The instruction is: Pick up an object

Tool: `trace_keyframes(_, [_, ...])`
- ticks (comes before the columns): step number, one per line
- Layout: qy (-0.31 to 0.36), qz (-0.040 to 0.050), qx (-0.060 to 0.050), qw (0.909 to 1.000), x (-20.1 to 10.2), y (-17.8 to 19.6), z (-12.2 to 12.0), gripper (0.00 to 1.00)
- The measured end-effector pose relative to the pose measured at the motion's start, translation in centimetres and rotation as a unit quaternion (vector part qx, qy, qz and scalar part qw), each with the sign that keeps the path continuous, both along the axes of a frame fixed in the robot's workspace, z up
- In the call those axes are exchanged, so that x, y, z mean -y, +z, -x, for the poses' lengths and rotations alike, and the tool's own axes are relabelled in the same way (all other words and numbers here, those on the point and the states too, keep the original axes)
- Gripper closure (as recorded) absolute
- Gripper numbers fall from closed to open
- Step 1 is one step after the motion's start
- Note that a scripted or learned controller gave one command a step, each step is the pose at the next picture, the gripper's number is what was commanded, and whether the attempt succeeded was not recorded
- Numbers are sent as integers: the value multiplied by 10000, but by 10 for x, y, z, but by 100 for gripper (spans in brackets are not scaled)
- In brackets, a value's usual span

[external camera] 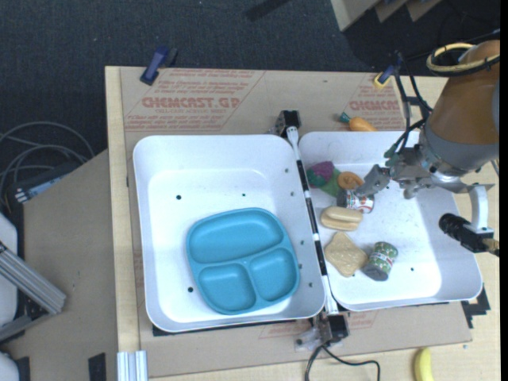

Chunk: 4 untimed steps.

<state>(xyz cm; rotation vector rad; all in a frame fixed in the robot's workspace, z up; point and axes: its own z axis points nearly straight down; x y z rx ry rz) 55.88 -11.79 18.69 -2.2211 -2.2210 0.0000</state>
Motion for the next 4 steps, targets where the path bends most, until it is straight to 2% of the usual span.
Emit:
trace_keyframes(1, [-1,2,5,10000,1,-101,55,0])
trace_keyframes(2, [-10,11,31,10000,-16,-100,78,0])
trace_keyframes(3, [-16,20,34,10000,-20,-100,78,0])
trace_keyframes(4, [-1,7,38,10000,-17,-100,9,0])
